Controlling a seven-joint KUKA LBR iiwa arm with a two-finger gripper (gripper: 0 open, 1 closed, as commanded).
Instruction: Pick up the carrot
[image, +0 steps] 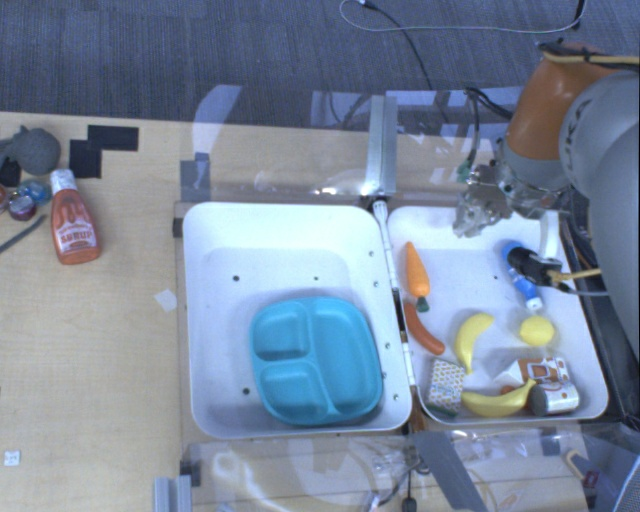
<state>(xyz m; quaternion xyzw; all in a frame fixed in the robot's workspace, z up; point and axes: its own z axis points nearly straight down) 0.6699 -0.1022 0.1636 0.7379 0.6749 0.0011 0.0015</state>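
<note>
Nearest us, at the front of the right bin (596, 380), well below the claw, lie a banana (497, 401), a small carton (549, 372) and a patterned packet (446, 382); a little farther in, a second banana (472, 338) and a lemon (537, 331); to the claw's lower left, in the left bin (215, 300), sits a blue tray (314, 360) with three compartments.

Between those and the claw we find a red sausage (421, 329) along the bin's left wall, and just beyond it the carrot (416, 271); it lies by that same wall, down and to the left of the claw, apart from it, with bare white floor between them; its long axis runs near-to-far, tilted slightly, green end toward us beside the sausage, and whether the two touch we cannot tell. A blue bottle (522, 274) lies below and to the right of the claw, nearer to it than the carrot.

Farthest, the claw (480, 212) hangs over the back of the right bin, holding nothing that we can see; whether it stands wide or narrow we cannot tell.

We judge the coming move to be a shift left and toward us, the jaws set across the carrot's axis, then a descent; the wall close by leaves little room on that side.
</note>
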